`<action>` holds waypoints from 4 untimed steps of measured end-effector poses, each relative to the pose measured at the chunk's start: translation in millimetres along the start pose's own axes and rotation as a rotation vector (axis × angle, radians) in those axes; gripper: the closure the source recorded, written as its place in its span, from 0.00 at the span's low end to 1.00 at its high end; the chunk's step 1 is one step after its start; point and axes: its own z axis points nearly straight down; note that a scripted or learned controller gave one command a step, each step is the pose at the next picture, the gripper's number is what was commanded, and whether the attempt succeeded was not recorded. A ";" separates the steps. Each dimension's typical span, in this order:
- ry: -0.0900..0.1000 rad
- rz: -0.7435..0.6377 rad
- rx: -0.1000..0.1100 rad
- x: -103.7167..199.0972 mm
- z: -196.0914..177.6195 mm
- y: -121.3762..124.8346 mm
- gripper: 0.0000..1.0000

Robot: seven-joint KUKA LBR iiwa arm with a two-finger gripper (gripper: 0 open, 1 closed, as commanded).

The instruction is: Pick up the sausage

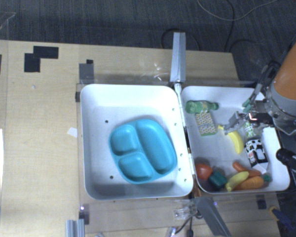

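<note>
I see the sausage (240,167) at the right bin's (222,95) near edge, among a tomato (203,171) and carrot (250,183). Farther back the gripper (239,124) hangs above a banana (235,142); its closure I cannot tell. The green bottle (201,106) lies farthest.

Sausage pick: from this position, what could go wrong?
The gripper hovers above the banana, not the sausage, so it could grab the wrong item. The sausage lies packed among the carrot, tomato and other toys in the bin's near corner, leaving little room.
</note>
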 end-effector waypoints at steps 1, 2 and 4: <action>-0.001 -0.105 -0.003 -20.5 -40.3 -14.9 0.00; 0.000 -0.087 0.000 -4.2 74.3 -16.0 0.00; -0.005 0.050 -0.016 -83.7 150.8 20.4 0.00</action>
